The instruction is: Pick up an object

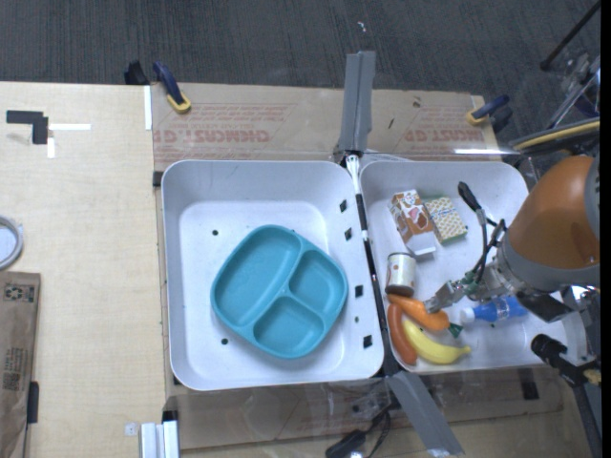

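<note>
Gripper low in the right bin, beside the carrot and banana

Reaching in from the right edge of the tabletop [86, 218]: grey arm with orange band [563, 222], wrist bent down into the right bin [516, 175]. Gripper [445, 301] set low near the front of that bin, just above and right of the carrot [420, 313], close enough to look touching it. Cannot tell whether clenched or released; nothing seen clearly held.

Lying along the front wall of the right bin: yellow banana [434, 343], just below the gripper, with the carrot resting across its upper end and a red-orange piece [399, 337] along its left side. Just right of the gripper, under the wrist: blue item [498, 309], partly hidden. Left of the gripper, near the divider: small cylindrical can [401, 272]. Toward the back of the right bin, apart from the gripper: two small boxes, one red-and-white [412, 214], one green-patterned [446, 219].

Sitting in the left bin [191, 194], tilted toward its front right corner: blue divided plate [279, 290] with three compartments.
</note>
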Tool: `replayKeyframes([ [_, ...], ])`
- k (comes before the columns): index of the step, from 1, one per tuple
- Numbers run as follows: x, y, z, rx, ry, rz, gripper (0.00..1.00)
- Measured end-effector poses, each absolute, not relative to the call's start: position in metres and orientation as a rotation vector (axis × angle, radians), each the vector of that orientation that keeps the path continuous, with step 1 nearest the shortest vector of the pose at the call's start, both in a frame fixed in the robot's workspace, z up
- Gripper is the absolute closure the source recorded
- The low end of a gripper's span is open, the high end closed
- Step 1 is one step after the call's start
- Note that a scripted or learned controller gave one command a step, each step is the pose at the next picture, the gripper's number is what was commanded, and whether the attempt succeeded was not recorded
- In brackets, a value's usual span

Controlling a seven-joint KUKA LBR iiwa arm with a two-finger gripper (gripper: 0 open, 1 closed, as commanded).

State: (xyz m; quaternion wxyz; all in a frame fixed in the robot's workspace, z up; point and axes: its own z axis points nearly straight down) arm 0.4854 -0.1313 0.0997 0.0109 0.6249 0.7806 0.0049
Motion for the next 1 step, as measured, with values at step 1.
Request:
replayKeyframes([
  [1,0.4853,-0.1312,0.1056,1.956,2.436,0.013,1.00],
])
